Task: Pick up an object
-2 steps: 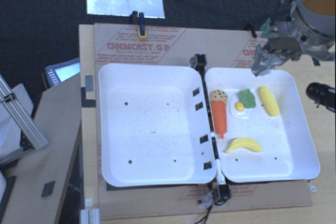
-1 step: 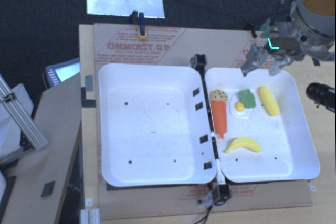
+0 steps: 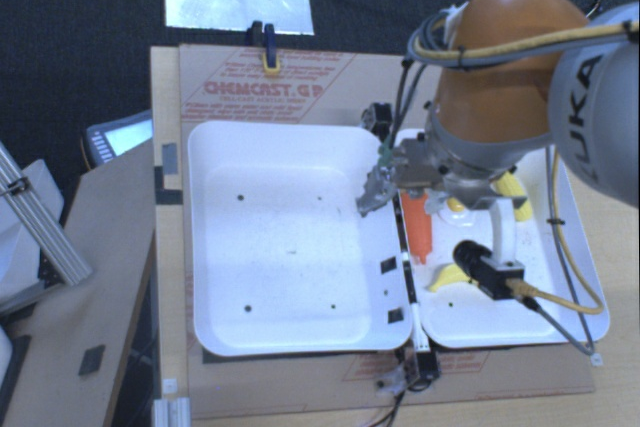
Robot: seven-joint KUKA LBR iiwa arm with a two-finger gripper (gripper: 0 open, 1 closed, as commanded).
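the arm's wrist hangs low over the right bin [image 3: 575, 310], hiding the gripper [image 3: 455, 205]; whether it is closed on anything, i cannot tell. the orange object [image 3: 417, 230] lies against the divider, yellow pieces [image 3: 447, 278] nearby, so a descent could jam against the rim or snag the cable [image 3: 560, 310].

Orange carrot-like object [image 3: 417, 227] lying lengthwise by right bin's left wall, yellow pieces [image 3: 446, 278] nearby, partly hidden

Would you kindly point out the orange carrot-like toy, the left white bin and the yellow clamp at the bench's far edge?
orange toy [image 3: 417, 227]: camera view, middle of its body.
left bin [image 3: 285, 255]: camera view, bare floor.
yellow clamp [image 3: 270, 65]: camera view, its yellow foot.
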